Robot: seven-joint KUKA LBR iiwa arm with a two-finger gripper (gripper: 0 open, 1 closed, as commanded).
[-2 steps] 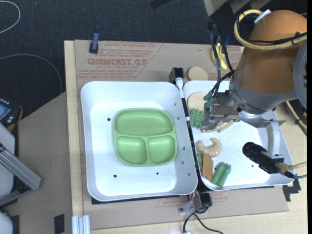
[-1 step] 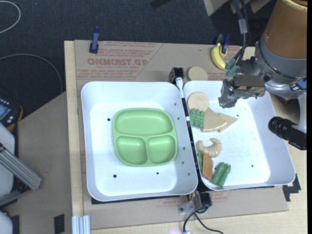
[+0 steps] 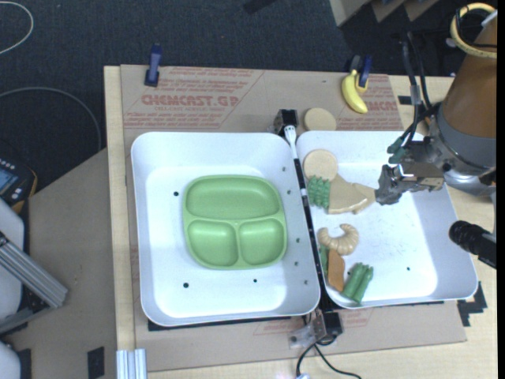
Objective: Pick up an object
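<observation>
Nearest the lens, a green toy vegetable [image 3: 357, 281] lay at the right bin's [image 3: 426, 279] front edge, beside an orange piece [image 3: 336, 269] and a tan croissant [image 3: 340, 237]. My tool [image 3: 388, 188] hung over that bin, just beside a beige wedge [image 3: 347, 197]; whether it was open or closed, I could not tell. A green divided tray [image 3: 234, 220] sat in the left bin [image 3: 154, 219].

A plain green tray [image 3: 234, 229] lies in a white bin [image 3: 150, 235]; yellow banana [image 3: 354, 93] beyond.

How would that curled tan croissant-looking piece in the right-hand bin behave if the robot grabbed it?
The croissant looks like moulded toy food, so probably stiff and light. Its curved, smooth surface may slip between fingers. Resting against the orange piece, it would likely nudge that when pushed.
</observation>
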